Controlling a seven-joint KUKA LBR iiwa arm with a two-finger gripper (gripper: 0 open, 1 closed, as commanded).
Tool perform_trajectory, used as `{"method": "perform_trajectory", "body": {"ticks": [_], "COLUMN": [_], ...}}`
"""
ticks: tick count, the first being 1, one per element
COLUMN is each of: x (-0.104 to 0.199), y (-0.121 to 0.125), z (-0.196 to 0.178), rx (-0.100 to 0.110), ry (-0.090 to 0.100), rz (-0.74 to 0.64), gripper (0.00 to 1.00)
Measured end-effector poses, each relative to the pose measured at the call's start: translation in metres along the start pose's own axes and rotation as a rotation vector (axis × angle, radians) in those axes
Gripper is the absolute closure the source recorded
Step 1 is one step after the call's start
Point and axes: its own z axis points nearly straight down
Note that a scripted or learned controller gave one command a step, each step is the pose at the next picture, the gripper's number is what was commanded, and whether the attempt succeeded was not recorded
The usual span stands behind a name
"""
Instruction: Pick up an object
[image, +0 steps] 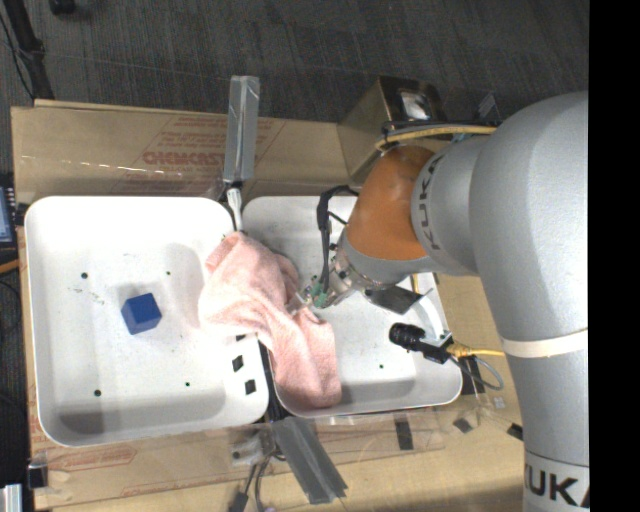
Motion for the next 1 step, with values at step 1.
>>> {"method": "perform_trajectory", "body": {"ticks": [1], "x": [0.0351], "y": [0.0212], "z": [-0.0932], "rx": [-0.005], "ry": [-0.005], "rz": [0.055], "gripper": [1.0]}}
